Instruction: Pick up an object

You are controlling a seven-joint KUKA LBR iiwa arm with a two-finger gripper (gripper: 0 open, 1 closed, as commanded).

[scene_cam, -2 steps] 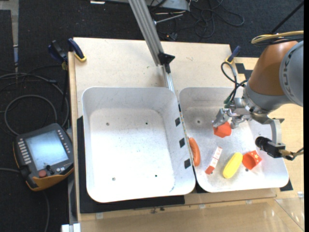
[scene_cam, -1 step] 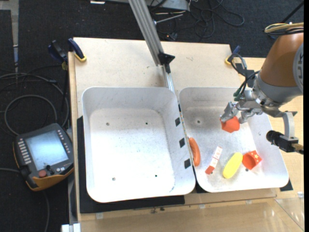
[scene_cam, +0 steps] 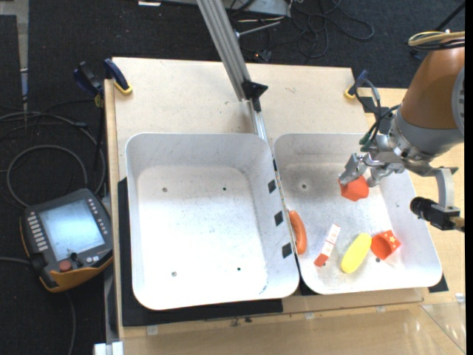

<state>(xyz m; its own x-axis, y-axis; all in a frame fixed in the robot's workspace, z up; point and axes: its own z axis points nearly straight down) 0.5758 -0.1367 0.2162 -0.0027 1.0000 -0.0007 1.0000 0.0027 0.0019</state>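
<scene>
Where metal end effector [scene_cam: 360, 174] pinches, a blocky orange piece [scene_cam: 355, 189].

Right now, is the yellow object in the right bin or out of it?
In. The yellow object lies on the floor of the right bin, near its front rim, between a red-and-white stick and an orange piece.

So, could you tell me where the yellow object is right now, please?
The yellow object lies near the front of the right bin, between the small red-and-white box and the orange piece.
</scene>
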